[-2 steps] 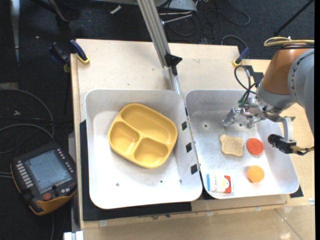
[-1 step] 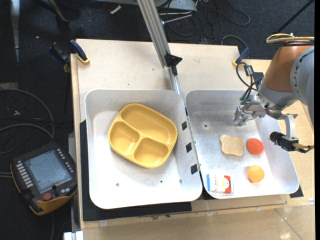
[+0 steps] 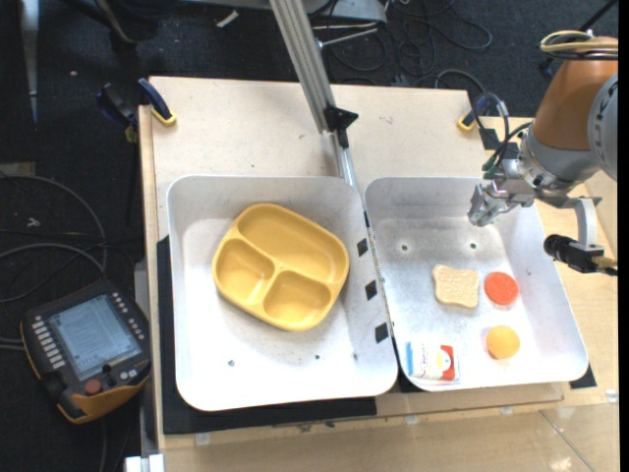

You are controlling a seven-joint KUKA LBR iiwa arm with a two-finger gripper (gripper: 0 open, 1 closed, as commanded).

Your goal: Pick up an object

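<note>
The right bin (image 3: 413, 214) holds a tan slice of toast (image 3: 456, 286), a red round piece (image 3: 501, 288), a small orange ball (image 3: 502, 341) and a white packet with red and blue print (image 3: 431, 361) at its front edge. My gripper (image 3: 482, 210) hangs over the back right part of this bin, well behind the toast and apart from every object. Nothing shows between its fingers.
The left bin (image 3: 187, 362) carries a yellow divided plate (image 3: 282, 265). A slanted metal pole (image 3: 305, 52) rises from between the bins at the back. Yellow clamps (image 3: 160, 112) sit at the bench's far corners. A teach pendant (image 3: 86, 347) lies on the floor at left.
</note>
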